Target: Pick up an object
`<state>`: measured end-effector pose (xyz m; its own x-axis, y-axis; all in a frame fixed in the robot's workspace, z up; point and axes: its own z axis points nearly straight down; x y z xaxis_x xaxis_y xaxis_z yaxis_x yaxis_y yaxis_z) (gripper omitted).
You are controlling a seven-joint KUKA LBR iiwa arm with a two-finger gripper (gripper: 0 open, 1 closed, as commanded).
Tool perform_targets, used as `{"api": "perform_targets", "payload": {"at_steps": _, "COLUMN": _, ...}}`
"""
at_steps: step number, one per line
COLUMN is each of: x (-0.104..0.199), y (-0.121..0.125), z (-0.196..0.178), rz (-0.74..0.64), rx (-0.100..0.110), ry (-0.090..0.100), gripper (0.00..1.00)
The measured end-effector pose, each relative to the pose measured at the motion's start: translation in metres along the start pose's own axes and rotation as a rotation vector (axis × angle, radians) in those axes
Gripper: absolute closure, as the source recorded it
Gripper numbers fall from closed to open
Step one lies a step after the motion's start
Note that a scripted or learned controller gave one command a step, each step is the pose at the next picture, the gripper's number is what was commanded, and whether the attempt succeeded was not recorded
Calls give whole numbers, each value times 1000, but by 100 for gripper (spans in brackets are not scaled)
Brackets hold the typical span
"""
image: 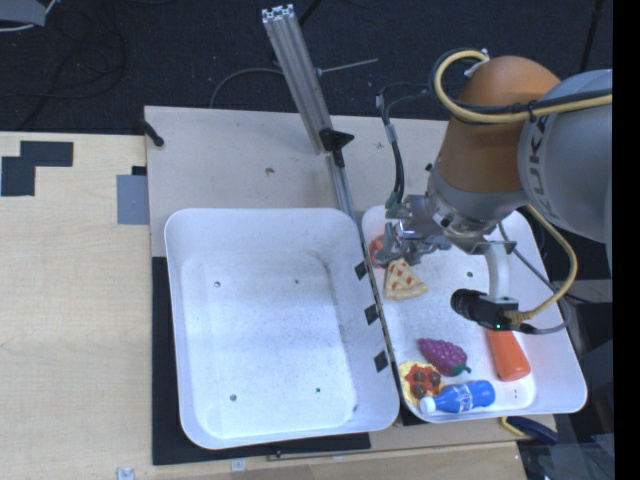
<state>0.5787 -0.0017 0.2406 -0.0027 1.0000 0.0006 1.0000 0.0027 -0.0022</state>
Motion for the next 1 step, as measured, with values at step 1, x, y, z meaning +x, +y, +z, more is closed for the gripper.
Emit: {"api": "perform_targets", "payload": {"at_steps": 1, "x": 58, "y": -21, "z": 0, "rz": -2, "rx": -1, "ry": 0, "gripper": 100}}
